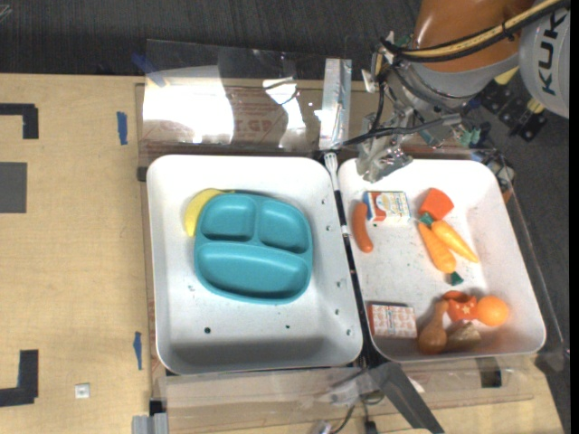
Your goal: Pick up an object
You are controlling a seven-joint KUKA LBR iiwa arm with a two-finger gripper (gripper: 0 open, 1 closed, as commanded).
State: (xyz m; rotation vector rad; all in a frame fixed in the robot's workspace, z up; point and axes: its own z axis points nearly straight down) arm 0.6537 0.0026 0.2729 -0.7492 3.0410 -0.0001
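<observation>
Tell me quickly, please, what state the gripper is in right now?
Gripper: cannot be told; it sits above the right bin's back edge, with nothing seen held.

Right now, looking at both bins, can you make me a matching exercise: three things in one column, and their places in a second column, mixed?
Things:
1. teal divided plate
2. sausage
3. small box

Places:
A. right bin, along its left wall, upper part
B. left bin, in the middle
C. right bin, lower left corner

Pairs: 1-B, 2-A, 3-C
</observation>
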